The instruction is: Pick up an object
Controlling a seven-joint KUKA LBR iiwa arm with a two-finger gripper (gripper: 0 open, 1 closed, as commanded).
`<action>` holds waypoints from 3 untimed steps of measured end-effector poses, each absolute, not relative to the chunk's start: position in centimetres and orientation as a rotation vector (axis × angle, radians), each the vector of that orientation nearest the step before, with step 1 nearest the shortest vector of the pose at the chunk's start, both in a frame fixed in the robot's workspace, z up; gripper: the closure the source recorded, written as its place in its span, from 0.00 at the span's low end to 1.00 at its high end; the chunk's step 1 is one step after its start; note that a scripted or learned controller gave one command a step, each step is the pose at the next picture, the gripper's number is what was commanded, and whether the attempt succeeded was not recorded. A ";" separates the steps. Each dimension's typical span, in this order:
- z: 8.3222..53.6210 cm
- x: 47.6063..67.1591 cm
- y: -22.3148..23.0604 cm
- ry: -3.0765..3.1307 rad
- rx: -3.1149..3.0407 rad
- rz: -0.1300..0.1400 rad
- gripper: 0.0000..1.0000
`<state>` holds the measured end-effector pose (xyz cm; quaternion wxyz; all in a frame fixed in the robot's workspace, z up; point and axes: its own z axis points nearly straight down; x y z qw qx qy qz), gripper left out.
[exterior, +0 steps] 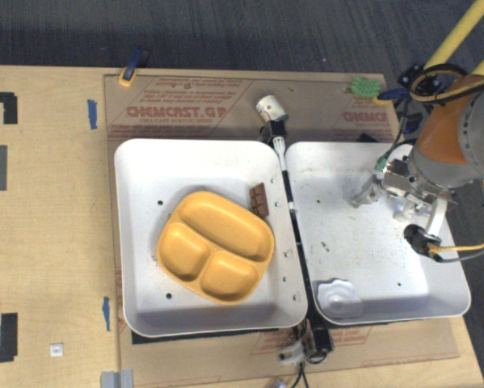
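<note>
From my remote seat I see two shallow white bins side by side on the tan wooden counter (48, 241). In the left white bin (136, 297) lies a yellow plastic divided tray (216, 246), turned upside down so its three rounded compartments bulge upward. A small brown rectangular block (259, 201) rests just beside the tray's upper right edge, near the divider between the bins. In the right white bin (444, 289) a small clear, crumpled plastic cup or lid (338, 296) sits at the near left corner. The grey arm with its orange band (445, 136) reaches in from the right, and the claw (369, 191) hangs over the upper right part of the right bin, well apart from every object. I cannot tell whether the claw is released or clenched; nothing is visible in it.
</note>
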<state>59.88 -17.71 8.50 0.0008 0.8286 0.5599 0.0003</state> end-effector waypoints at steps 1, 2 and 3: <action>8.5 62.1 -16.8 2.023 2.401 0.001 0.00; 9.6 62.2 -16.7 2.023 2.398 0.004 1.00; 19.2 62.2 -21.0 2.297 2.138 0.000 1.00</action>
